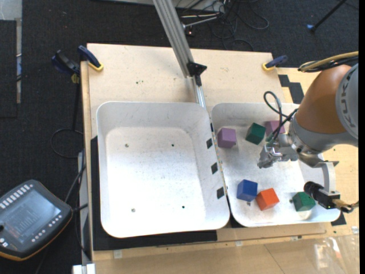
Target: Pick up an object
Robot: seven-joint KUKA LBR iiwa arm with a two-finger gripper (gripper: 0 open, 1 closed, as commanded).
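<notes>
Several small blocks lie in the right bin (pixel 239 217). A purple cube (pixel 227 136) and a dark green cube (pixel 256 133) sit near its far side. Just right of the green cube a second purple block (pixel 275 127) is partly hidden behind the arm's cables. A blue cube (pixel 247 189) and an orange cube (pixel 267 198) lie side by side near the front, with a green block (pixel 303 201) at the front right corner. My gripper (pixel 268 157) hangs over the middle of this bin, just below the dark green cube and apart from every block.
The left bin (pixel 108 153) stands beside the right one, sharing a raised middle wall. A slanted metal pole (pixel 174 27) crosses from the top down to the bins' far edge. The arm's orange band (pixel 328 104) looms over the right bin's right side.
</notes>
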